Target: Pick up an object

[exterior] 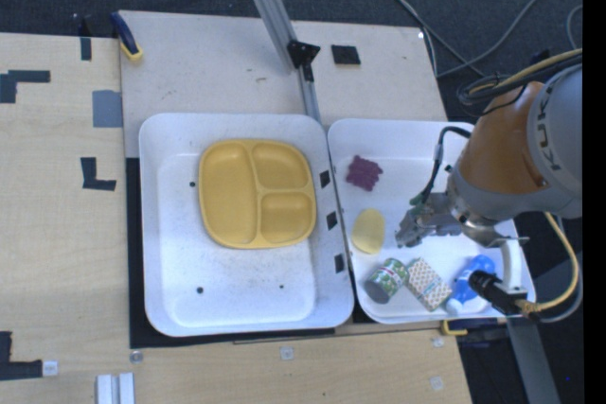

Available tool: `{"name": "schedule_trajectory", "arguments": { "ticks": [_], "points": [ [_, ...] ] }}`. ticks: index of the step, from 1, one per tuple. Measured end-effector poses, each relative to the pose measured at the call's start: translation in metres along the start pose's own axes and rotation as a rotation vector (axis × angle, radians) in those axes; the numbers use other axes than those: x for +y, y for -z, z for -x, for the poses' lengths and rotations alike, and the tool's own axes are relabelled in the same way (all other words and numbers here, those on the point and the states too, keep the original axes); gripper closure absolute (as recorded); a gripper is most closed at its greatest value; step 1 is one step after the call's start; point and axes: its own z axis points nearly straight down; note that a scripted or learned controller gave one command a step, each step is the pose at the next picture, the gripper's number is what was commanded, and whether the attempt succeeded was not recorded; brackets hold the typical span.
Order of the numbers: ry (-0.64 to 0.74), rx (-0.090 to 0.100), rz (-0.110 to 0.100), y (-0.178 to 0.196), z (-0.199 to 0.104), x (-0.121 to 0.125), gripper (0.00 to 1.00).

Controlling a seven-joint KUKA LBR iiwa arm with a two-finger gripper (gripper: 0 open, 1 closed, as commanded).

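In the right bin (398,135) lie a purple crumpled piece (364,172), a pale yellow lemon-shaped object (368,231), a small green-labelled can (386,280) on its side, a patterned little box (427,284) and a blue-and-white object (471,282). My gripper (414,233) hangs low over the bin, just right of the yellow object and above the can and box. Nothing shows between its tips. The grey-and-orange arm (507,156) reaches in from the right.
The left bin (166,203) holds a yellow divided plate (257,193). A slanted metal rail (275,5) runs down to the gap between the bins. Cables lie on the dark floor behind.
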Motion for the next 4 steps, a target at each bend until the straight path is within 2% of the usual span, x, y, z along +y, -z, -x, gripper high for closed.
{"name": "schedule_trajectory", "arguments": {
  "ticks": [2,3,4],
  "points": [
    [-0.001,-0.002,0.007,0.083,-0.001,-0.001,1.0],
    [0.004,0.001,0.002,0.076,-0.06,-0.005,1.0],
    [0.005,0.0,0.004,0.086,-0.11,-0.005,1.0]
  ]
}}
